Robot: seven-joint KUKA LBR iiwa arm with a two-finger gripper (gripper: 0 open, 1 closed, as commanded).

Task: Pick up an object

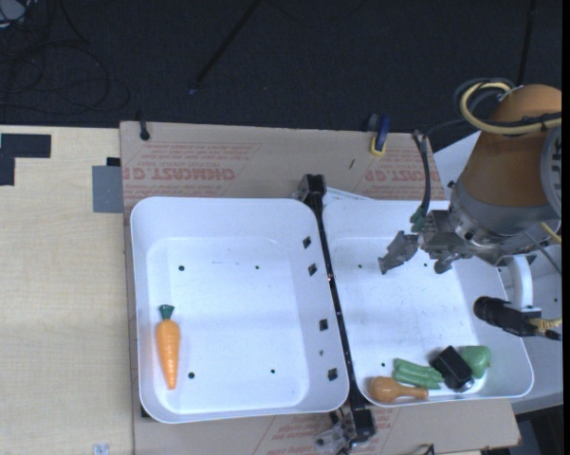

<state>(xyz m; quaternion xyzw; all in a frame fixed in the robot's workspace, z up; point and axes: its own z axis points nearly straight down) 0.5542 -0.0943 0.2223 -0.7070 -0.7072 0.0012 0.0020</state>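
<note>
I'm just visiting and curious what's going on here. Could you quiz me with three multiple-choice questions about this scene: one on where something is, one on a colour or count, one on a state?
1. Where does the toy carrot lie?
A. left bin, near its front left corner
B. right bin, at its far edge
C. on the cardboard behind the bins

2. How many things lie together at the front of the right bin?
A. one
B. four
C. seven

3. What is the gripper doing?
A. hanging over the right bin with nothing between its fingers
B. gripping the carrot
C. resting in the left bin

Answers:
1 A: the carrot lies in the left bin.
2 B: an orange-brown piece, two green pieces and a black block.
3 A: bare bin floor lies beneath it.
</note>
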